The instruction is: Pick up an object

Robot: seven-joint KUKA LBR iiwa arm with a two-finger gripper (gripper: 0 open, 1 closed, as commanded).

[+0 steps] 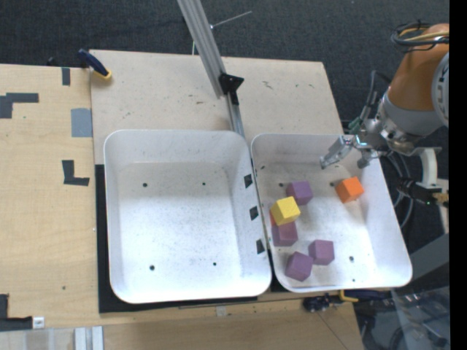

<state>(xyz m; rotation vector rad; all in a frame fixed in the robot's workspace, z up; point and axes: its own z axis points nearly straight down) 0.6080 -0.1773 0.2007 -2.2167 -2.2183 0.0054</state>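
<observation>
Six blocks lie in the right bin (379, 246). Fingers (337, 154) hang above its twelve o'clock edge, grip state unclear; orange block (350, 189) sits at their five o'clock.

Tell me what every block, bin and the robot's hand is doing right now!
gripper: above the right bin, holding nothing.
orange block: lying loose in the right bin.
yellow block: resting partly on a purple block.
other purple blocks: lying loose.
right bin: holds all the blocks.
left bin: flat on the bench.
</observation>
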